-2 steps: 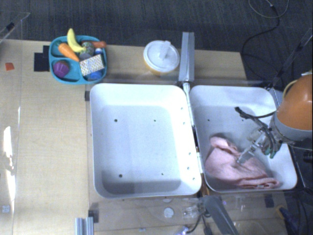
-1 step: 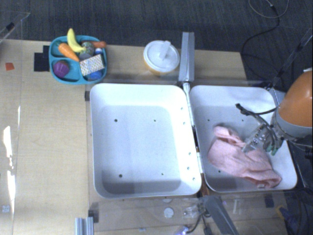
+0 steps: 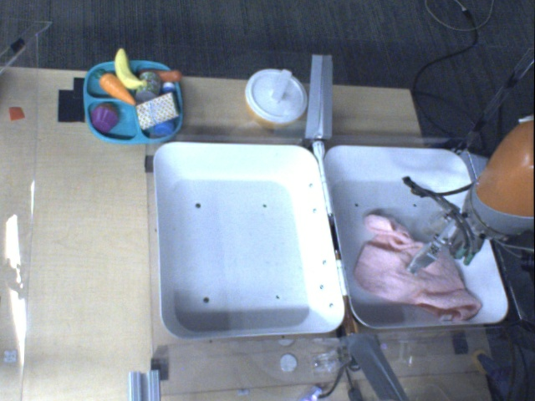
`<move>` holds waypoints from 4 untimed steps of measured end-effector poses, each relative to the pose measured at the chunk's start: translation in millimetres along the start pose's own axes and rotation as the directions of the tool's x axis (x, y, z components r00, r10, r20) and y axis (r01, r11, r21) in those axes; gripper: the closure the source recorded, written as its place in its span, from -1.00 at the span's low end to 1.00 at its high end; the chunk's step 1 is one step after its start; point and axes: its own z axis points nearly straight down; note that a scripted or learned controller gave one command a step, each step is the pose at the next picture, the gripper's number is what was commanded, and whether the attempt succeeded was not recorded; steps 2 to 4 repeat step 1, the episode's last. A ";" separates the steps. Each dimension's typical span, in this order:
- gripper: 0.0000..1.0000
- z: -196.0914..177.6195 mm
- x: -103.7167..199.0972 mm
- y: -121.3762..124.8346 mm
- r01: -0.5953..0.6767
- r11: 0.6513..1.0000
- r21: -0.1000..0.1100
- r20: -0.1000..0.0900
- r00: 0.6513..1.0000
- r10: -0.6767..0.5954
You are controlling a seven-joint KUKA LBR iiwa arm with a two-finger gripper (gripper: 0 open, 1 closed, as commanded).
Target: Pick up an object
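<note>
The crumpled pink cloth [image 3: 411, 267] looks soft and matt, its surface rumpled into folds. Both shallow white plastic bins, the left one [image 3: 242, 241] and the right one [image 3: 368, 182], are smooth with a faint sheen. The pale wooden bench top [image 3: 75, 249] has a satin finish that catches window light. The blue plastic divided tray [image 3: 125, 132] looks glossy, as does the round white plastic lid [image 3: 276, 95]. The arm's orange band [image 3: 512, 167] shines smoothly.

Arm [image 3: 510, 182]: cut off by right edge. Blue tray [image 3: 127, 132] contents: too small to identify fully. Pink cloth [image 3: 393, 270]: partly covered by claw [image 3: 430, 256].
</note>
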 end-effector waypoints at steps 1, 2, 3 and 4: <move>-1.00 25.2 -9.0 49.1 0.097 0.995 0.004 -0.009 0.995 -0.097; -1.00 25.2 -9.0 49.1 0.097 0.995 0.004 -0.009 0.995 -0.097; -1.00 25.2 -9.0 49.1 0.097 0.995 0.004 -0.009 0.995 -0.097; -1.00 25.2 -9.0 49.1 0.097 0.995 0.004 -0.009 0.995 -0.097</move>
